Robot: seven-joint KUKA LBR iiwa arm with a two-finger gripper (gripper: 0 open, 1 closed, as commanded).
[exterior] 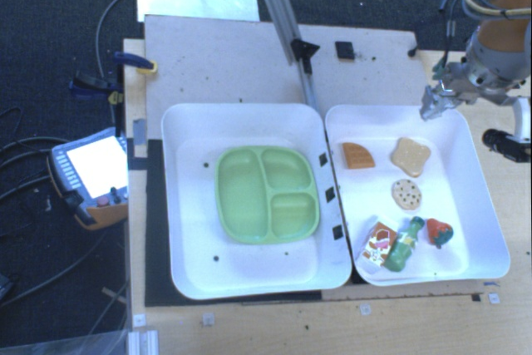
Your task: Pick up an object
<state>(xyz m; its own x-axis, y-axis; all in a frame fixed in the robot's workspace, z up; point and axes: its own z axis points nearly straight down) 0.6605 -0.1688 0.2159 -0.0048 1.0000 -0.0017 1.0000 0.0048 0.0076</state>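
bench (249, 54) carries two white bins side by side. left bin (187, 262) holds a green divided plate (268, 195) at its centre. right bin (486, 212) holds the small pieces: toast slice (411, 155) at twelve o'clock, orange wedge (358, 155) at ten, round cookie (406, 194) mid-bin, green bottle (403, 246) at six touching a red-and-white packet (379, 245) at seven, strawberry (440, 233) at five. gripper (434, 104) hangs over the right bin's far rim at one o'clock, apart from every piece; whether its fingers are spread or closed i cannot tell. grey pole (278, 0) slants above the bins' seam.
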